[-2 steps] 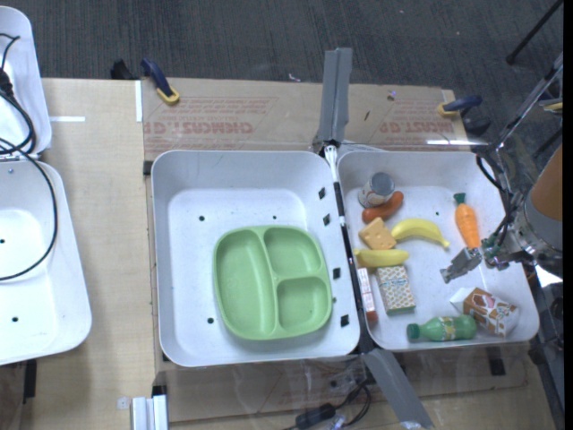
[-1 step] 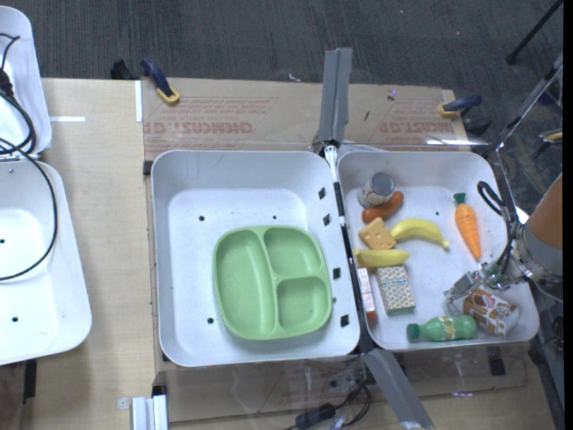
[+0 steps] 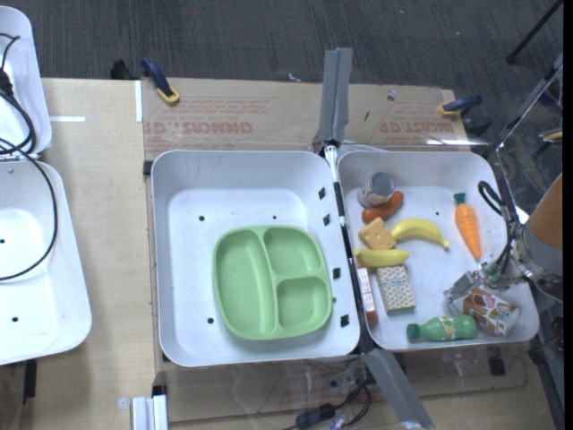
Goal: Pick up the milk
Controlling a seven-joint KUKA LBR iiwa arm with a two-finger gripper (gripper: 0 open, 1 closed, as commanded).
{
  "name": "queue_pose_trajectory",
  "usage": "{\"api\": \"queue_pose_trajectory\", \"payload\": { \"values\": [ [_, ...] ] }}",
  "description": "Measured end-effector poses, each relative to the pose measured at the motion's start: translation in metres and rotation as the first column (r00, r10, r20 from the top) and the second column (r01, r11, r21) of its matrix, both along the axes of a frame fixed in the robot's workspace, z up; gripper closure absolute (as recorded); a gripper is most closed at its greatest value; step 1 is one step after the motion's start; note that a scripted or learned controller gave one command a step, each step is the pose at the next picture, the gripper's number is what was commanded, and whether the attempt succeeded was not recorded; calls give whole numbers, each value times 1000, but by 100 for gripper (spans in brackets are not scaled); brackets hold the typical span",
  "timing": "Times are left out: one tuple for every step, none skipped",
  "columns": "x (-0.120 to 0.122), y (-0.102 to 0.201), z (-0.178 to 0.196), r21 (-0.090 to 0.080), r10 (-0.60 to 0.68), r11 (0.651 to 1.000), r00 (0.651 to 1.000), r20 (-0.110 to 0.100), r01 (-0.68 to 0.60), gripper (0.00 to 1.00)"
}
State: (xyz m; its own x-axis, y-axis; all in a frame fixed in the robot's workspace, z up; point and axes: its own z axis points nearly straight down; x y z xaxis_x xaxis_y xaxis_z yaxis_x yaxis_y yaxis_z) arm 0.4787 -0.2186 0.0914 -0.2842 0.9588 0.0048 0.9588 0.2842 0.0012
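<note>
Below, largest first: bench (image 3: 98, 106); right bin (image 3: 430, 164); arm (image 3: 546, 231); milk carton (image 3: 491, 310), lying in that bin's near right corner; end effector (image 3: 479, 280) touching it, opening not discernible. Ideally, centre over the carton before closing.

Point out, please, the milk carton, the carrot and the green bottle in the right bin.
milk carton (image 3: 491, 310): camera view, on its printed side.
carrot (image 3: 468, 228): camera view, middle of the orange body.
green bottle (image 3: 445, 329): camera view, middle of the bottle lying on its side.
</note>
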Motion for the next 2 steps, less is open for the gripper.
{"api": "queue_pose_trajectory", "payload": {
  "values": [
    [0, -1, 9, -2, -2, 1000, 1000, 0, 2, 100],
    [0, 50, 98, -6, -169, 986, 986, 0, 169, 100]
  ]
}}
